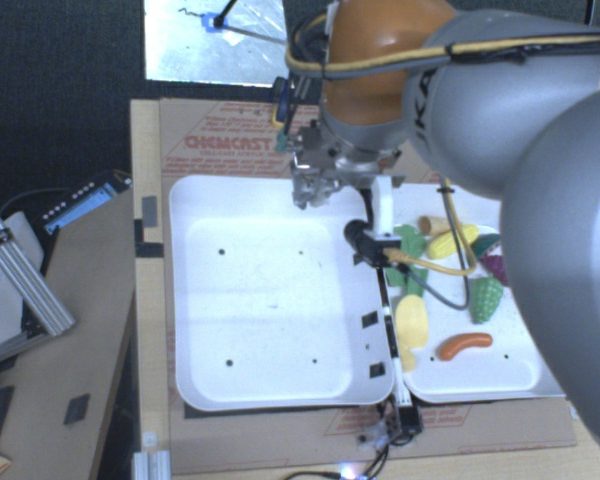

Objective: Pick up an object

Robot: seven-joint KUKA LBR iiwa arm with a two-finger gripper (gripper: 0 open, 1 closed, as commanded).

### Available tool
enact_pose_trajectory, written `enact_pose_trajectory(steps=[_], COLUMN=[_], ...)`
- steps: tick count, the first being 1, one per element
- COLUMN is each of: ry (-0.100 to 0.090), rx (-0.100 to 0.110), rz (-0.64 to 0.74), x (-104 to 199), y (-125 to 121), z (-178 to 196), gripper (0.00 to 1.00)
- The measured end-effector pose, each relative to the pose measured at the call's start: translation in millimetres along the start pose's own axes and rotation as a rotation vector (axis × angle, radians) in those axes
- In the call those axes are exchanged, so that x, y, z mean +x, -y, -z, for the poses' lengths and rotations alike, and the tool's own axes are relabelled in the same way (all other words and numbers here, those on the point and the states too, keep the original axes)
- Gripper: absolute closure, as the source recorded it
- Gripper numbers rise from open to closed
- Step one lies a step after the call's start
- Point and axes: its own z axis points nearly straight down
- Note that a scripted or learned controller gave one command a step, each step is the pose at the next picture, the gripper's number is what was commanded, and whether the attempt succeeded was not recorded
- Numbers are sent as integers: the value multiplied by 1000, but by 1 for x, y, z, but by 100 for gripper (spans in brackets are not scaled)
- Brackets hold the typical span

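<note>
1. Grey metal, my gripper [311,190] hangs over the far edge of the smooth white left bin [195,298]; I cannot tell its state.
2. Glossy plastic foods lie in the right bin [500,373]: an orange sausage [464,345], a bumpy green bunch [485,299], a rounded yellow piece [411,321].

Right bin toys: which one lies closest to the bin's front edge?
The orange sausage-shaped toy, lying crosswise in the right bin. The pale yellow toy by the divider ends about level with it, and the green bumpy one lies farther back.
</note>
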Motion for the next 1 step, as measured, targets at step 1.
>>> enact_pose_trajectory(steps=[1], ry=[-1], rx=[-2], rz=[-2], x=[73], y=[29], z=[13], gripper=[100])
